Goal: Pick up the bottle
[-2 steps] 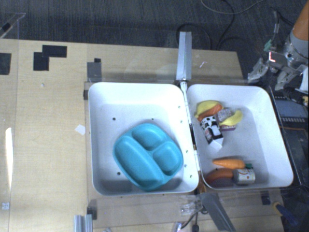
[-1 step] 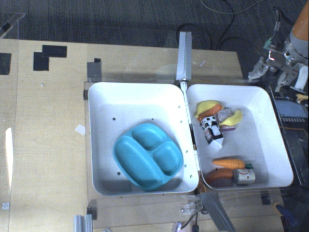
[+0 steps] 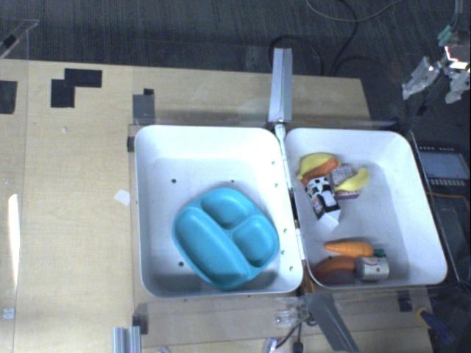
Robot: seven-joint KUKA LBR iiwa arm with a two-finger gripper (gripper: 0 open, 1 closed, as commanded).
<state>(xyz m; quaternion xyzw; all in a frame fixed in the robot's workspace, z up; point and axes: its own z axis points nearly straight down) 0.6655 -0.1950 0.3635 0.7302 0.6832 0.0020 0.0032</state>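
Hovering beyond the right bin (image 3: pixel 412 197), your hand (image 3: pixel 438 72), its grip impossible to tell, has the approach ahead: descend onto the black-and-white bottle (image 3: pixel 321 194).

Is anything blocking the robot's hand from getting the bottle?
Nothing visible lies on the black-and-white bottle; its top side is open. The end effector hangs beyond the right bin's far corner. Bananas crowd the bottle's far end.

Lighting was even and fairly bright from overhead. The white bins (image 3: pixel 221 142) looked slightly blown out, with soft grey shadows along their inner walls. The blue tray (image 3: pixel 224 235) cast a faint shadow. Dark floor (image 3: pixel 147 6) at top was underexposed. Overall soft focus, small items blurry.
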